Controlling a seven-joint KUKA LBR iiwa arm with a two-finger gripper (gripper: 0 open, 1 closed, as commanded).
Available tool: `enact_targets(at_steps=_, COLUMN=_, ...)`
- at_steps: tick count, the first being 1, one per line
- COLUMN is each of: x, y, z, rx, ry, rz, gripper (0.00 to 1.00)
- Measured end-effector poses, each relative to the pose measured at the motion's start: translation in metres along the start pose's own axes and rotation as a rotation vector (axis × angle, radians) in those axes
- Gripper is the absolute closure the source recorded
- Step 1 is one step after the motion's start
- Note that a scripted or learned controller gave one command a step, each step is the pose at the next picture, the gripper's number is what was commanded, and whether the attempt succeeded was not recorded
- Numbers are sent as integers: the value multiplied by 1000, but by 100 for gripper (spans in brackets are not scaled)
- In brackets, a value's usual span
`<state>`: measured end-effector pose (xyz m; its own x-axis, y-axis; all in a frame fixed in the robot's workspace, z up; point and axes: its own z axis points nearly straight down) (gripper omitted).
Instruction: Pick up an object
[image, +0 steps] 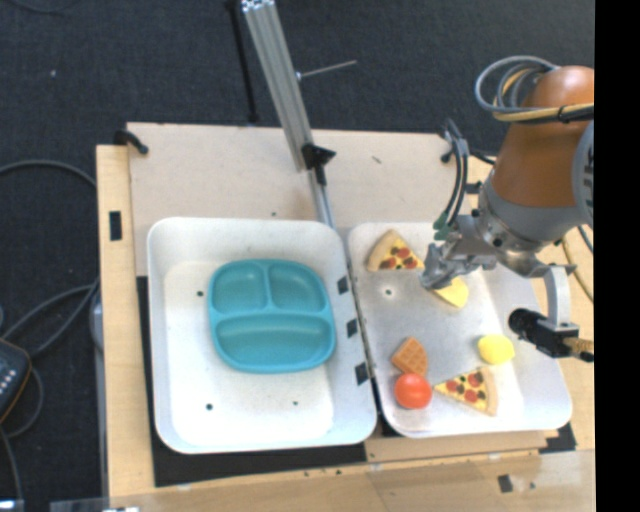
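Bench on dark floor — overhead slanted view.
Pale wooden bench top (210, 170) sits on dark speckled carpet (120, 60); black cables (40, 300) trail along the left side. A grey metal post (285, 85) rises slantwise from the bench's far part — light even, shadows soft.

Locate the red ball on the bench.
The red ball lies in the right bin, near its front-left corner, just below the waffle piece and beside a pizza slice.

The yellow cheese wedge (453, 293) is partly covered by the gripper (440, 274), whose fingertips cannot be made out against it. The arm (535, 160) is cut off at the right. A dark device (8, 372) is clipped by the left edge.
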<state>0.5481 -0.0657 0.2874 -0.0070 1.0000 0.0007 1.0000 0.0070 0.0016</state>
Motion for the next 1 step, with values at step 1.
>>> enact_targets(at_steps=1, x=57, y=12, z=1, rx=0, ry=0, rz=-1, gripper=100)
